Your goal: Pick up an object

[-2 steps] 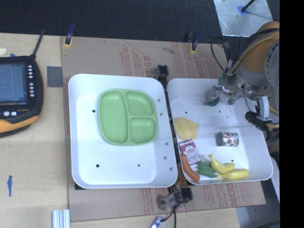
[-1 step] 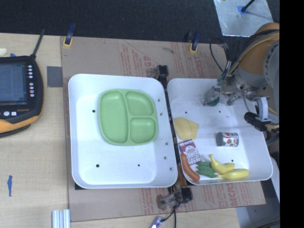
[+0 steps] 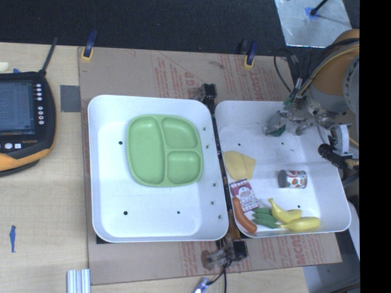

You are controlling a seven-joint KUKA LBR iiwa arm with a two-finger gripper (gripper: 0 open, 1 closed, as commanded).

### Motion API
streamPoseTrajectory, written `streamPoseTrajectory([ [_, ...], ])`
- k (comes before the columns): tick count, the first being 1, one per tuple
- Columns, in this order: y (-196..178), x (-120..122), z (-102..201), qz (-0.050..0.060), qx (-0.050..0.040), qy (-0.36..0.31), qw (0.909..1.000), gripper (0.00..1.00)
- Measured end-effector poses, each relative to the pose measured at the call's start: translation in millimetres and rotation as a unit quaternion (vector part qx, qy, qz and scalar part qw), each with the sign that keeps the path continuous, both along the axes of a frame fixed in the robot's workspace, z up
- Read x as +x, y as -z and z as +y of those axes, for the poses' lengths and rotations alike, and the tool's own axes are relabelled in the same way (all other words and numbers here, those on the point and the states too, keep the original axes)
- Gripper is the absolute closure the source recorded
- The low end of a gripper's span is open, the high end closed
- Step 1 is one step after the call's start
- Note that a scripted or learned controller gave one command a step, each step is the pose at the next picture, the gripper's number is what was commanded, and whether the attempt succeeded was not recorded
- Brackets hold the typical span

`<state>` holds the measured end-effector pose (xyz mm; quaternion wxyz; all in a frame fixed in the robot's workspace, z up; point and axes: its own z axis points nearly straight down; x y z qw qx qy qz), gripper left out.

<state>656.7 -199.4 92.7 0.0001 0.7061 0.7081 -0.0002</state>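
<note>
Landmark: the right bin (image 3: 330, 221), one of two shallow white bins lying side by side; every place below is given relative to it.
Gripper: the gripper (image 3: 282, 127) is over the right bin's far part, near its upper middle; how far it is open cannot be told, and nothing is seen held in it.
Can: a small can (image 3: 293, 179) lies on its side near the bin's middle, long axis running left to right, its grey end facing left.
Cheese: a yellow wedge (image 3: 239, 163) lies against the bin's left wall, its point toward the right.
Carton: a small red carton (image 3: 245, 195) sits by the left wall, nearer than the wedge, tilted.
Sausage: a hot dog (image 3: 242, 218) lies in the bin's near left corner, long axis slanting down to the right.
Green vegetable: a green piece (image 3: 265, 218) lies just right of the hot dog.
Banana: a banana (image 3: 282, 212) lies near the front wall, stem up-left.
Lemon-yellow piece: a yellow object (image 3: 302, 224) lies against the front wall, long axis left to right.
Left bin: the left bin (image 3: 110, 212) adjoins the right bin's left wall and bears a green divided plate (image 3: 164, 149).
</note>
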Motion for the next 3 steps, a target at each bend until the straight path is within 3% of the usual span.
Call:
streamPoseTrajectory([
  [1,0.0,0.1,-12.1,0.000,-0.0002,0.000,1.0000,0.00],
  [2,-10.6,0.5,-12.2,-0.001,-0.0007,-0.001,1.0000,1.00],
  [3,-59.9,-44.6,17.9,0.001,0.0000,0.000,1.0000,1.00],
])
